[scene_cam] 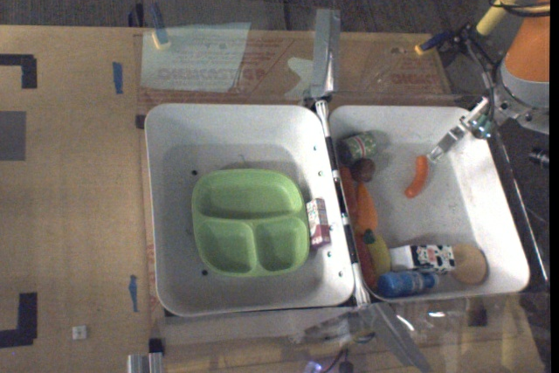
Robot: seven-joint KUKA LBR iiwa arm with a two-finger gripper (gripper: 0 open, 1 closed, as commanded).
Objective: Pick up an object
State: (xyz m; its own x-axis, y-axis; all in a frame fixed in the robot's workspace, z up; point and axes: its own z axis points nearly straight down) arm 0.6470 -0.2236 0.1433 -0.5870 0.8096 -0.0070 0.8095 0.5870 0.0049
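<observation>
One target: the orange sausage point(417, 176), alone on the right bin point(507, 240) floor.
Gripper point(444, 146): just above it at its upper right, holding nothing; finger spacing cannot be told.
Approach: straddle its narrow width, drop straight down.
Feel: smooth, curved, likely slippery plastic.

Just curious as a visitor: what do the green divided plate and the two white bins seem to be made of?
The green divided plate looks like moulded plastic: uniform colour, rounded compartments, a soft matte sheen. The two white bins also look like plastic, smooth and slightly glossy with rounded corners, though coated metal cannot be excluded.
</observation>
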